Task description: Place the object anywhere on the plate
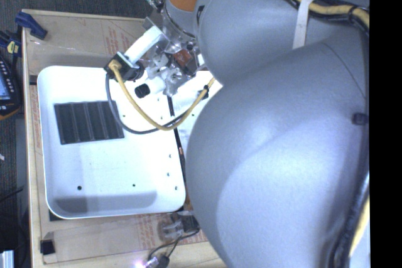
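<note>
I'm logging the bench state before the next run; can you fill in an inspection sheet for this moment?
Surface: wooden bench bearing a shallow white bin; a second white bin shows as a sliver beside the arm.
Job's things: a dark ribbed rectangle lies in the near bin, upper left; whether it is the plate or the object cannot be told.
Clutter: nothing seen in the bin beyond small dark dots.
Gripper: gripper hangs over the bins' shared edge; fingers hidden by the wrist hardware.
Cables: yellow cable loops down from the wrist over the bin.
Surroundings: blue clamp at the bench corner; dark floor.
</note>
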Tool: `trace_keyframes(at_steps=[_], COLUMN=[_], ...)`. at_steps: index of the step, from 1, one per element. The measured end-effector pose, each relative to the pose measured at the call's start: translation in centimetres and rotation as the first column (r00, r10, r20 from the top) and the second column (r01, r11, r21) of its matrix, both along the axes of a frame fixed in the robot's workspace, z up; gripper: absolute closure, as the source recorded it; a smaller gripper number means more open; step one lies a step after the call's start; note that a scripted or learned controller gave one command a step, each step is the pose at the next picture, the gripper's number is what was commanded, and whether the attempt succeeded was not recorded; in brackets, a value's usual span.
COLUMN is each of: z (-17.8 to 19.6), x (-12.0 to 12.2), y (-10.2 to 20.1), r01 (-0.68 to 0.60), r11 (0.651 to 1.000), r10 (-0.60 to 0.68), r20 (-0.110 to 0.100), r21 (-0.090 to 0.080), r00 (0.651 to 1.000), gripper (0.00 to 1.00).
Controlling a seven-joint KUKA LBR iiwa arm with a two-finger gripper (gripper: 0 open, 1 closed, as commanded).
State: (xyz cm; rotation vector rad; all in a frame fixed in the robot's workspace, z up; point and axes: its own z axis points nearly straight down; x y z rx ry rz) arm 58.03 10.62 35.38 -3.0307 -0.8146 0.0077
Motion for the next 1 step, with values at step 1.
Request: trace_keyframes(at_steps=[1], z=[-7.78], x=[-5.41], y=[6.33], r01=[0.069], r11=[0.998], r10=[-0.069], r20=[-0.001], r21=[-0.004], r00=[0.998], gripper=[1.0])
